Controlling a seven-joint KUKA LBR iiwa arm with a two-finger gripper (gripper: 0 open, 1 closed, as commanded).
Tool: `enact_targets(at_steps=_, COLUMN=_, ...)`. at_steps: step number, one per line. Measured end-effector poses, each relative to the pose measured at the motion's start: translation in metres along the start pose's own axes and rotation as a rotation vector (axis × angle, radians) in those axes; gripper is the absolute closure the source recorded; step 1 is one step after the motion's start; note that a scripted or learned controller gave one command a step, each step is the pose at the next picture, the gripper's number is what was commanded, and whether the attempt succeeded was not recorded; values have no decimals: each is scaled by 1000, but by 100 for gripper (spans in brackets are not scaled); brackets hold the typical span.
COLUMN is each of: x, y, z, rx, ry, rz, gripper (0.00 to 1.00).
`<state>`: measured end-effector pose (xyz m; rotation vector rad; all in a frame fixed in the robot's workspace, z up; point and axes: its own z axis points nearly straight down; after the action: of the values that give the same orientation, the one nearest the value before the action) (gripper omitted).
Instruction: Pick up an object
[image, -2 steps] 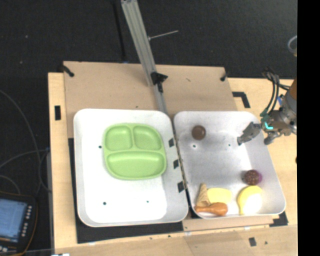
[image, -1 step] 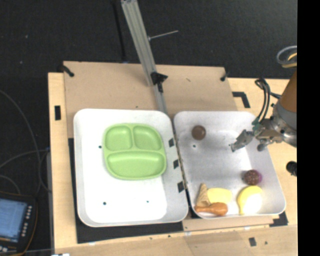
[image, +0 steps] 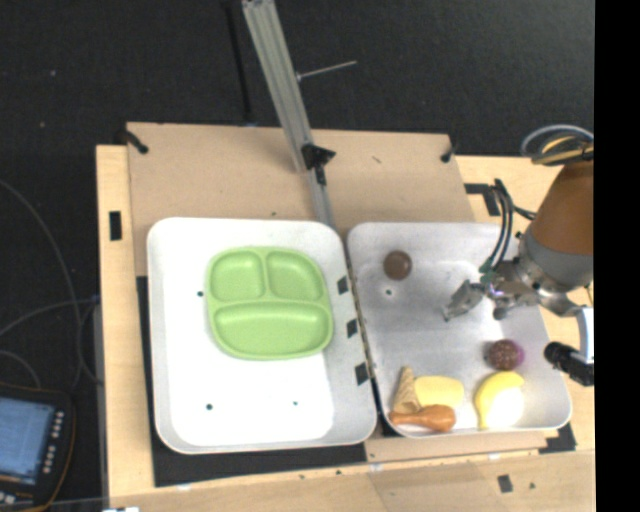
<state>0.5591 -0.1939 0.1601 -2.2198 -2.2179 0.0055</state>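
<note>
The right white bin (image: 440, 250) holds several small food items. A brown ball (image: 398, 264) lies near its back left. A dark purple round piece (image: 504, 353) sits toward the right. Along the front edge lie a yellow block (image: 438, 390), an orange-brown carrot-like piece (image: 428, 417), a tan wedge (image: 405, 387) and a yellow-and-white lemon-like piece (image: 500, 400). My gripper (image: 482, 301) hangs over the right half of this bin, behind the purple piece, with its fingers spread and nothing between them.
The left white bin (image: 180, 400) carries a green three-compartment plate (image: 269, 303). A metal post (image: 285, 90) rises behind the bins. A dark tablet-like device (image: 30, 437) lies off the bench at the lower left.
</note>
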Motion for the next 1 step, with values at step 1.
enact_targets(at_steps=1, x=-1, y=0, z=53, rx=-2, ry=-1, rz=0, gripper=0)
